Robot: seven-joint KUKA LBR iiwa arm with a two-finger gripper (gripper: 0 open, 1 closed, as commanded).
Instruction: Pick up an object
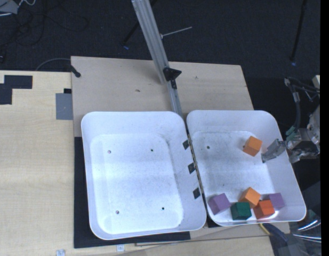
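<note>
From where I stand, the pick-up has not got going yet. The gripper (281, 149) sits at the right rim of the right bin (228, 122), just coming in over the edge, with the arm reaching in from that side. I can make out a grey finger (272, 151) pointing left toward the middle of the bin, but nothing is between the fingers, and whether they are spread or pressed together I cannot tell from this angle.

The nearest thing to grab is an orange block (252, 145), lying alone on the bin floor just beside the fingertip, a little to its left and apart from it. It looks tilted on a corner, though that is hard to be sure of.

The rest of the pieces are huddled at the bin's near edge: a purple block (218, 202), a green block (240, 210), a second orange block (251, 196), a red-orange block (264, 208) and a smaller purple block (276, 200), several of them touching. The left bin (132, 228) has nothing I could call a candidate.

So in my judgement everything is still to be done: line up over a block, come down, close on it and lift. The lone orange one seems the easiest choice, since the cluster leaves little room for fingers.
</note>
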